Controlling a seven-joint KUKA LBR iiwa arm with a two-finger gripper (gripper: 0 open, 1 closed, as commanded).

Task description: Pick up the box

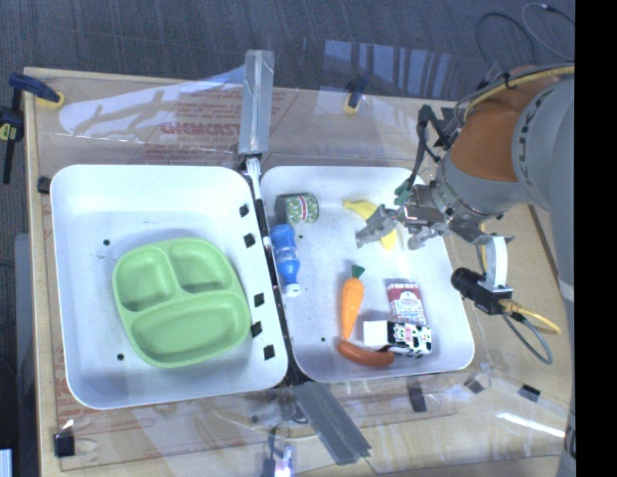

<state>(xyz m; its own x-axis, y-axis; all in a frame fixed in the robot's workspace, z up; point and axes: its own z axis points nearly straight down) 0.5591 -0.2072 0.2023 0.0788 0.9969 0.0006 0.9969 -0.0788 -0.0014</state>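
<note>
**Box lies below and short of the gripper in the right bin**

Wooden bench under clear plastic sheeting carries two shallow white bins side by side. Left bin holds a green divided plate. Right bin holds the smaller things. The grey arm, with its orange band, reaches in from the right, and its gripper hangs over the upper right part of that bin, fingers spread apart with nothing between them.

The box, red and white with a black-and-white patch at its lower end, lies near the bin's lower right corner, well apart from the gripper and toward the camera from it. A carrot lies just to its left, a sausage at the bottom edge, touching or nearly touching the box's lower end. A blue bottle lies along the bin's left wall, a small green can above it. A yellow banana lies right beneath the gripper.
</note>
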